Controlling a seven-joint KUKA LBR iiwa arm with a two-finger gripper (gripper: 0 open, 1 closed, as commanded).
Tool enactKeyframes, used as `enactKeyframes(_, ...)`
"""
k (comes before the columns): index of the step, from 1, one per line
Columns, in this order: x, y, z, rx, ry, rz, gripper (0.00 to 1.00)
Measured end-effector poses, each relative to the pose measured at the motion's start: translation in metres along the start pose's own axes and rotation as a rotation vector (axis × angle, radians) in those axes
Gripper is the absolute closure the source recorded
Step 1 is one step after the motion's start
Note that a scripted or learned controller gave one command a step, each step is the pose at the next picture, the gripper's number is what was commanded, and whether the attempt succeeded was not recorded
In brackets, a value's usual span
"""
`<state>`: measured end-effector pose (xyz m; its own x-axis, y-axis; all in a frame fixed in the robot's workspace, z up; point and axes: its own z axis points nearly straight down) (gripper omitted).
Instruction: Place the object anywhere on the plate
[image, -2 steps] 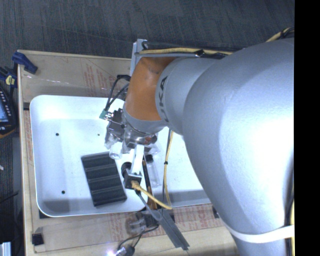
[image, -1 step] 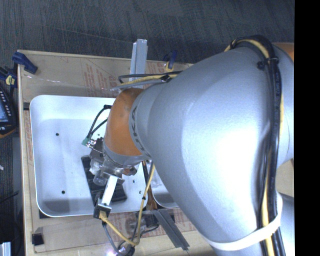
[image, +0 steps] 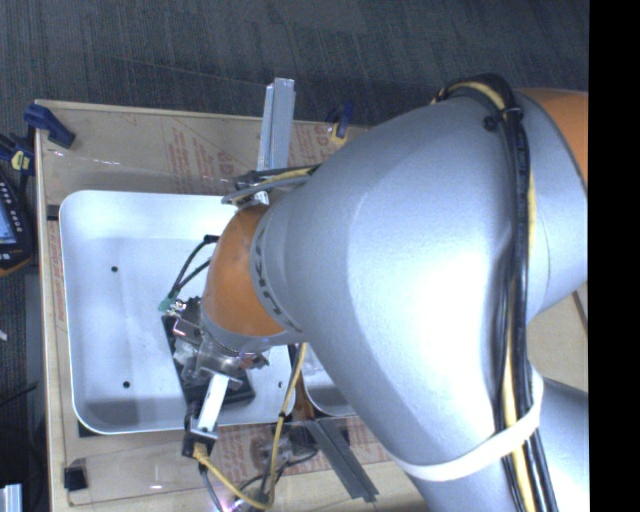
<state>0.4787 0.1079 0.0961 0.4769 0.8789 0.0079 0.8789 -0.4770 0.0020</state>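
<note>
Bulk of the grey arm (image: 420, 290) covers most of the view, its smooth matte shell sweeping in from the right and hiding nearly all of the right bin (image: 325, 398), of which just a curved white corner peeks out under the arm. The left bin (image: 90, 300) serves as the landmark: a shallow, glossy white tray with rounded corners and a few small dark dots on its floor. Over that bin's near right part hangs the orange band (image: 232, 285), rounded and shiny, with the metal wrist block and gripper (image: 205, 375) below it, cables looping around. Beneath the gripper, on the bin floor near its front wall, lies a dark flat shape (image: 228, 392) with angular edges; whether it is the task's object or shadow cannot be made out, and no plate can be picked out. Whether the gripper holds anything cannot be told, since the wrist hides it. Behind the bin stands a grey metal post (image: 277, 125) on the brown bench (image: 150, 150).
</note>
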Motion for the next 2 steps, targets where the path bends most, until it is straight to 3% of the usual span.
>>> enactKeyframes(1, -0.035, 0.017, -0.095, 0.006, -0.009, -0.142, 1.00)
enactKeyframes(2, 0.020, 0.072, -0.166, 0.007, -0.008, -0.233, 1.00)
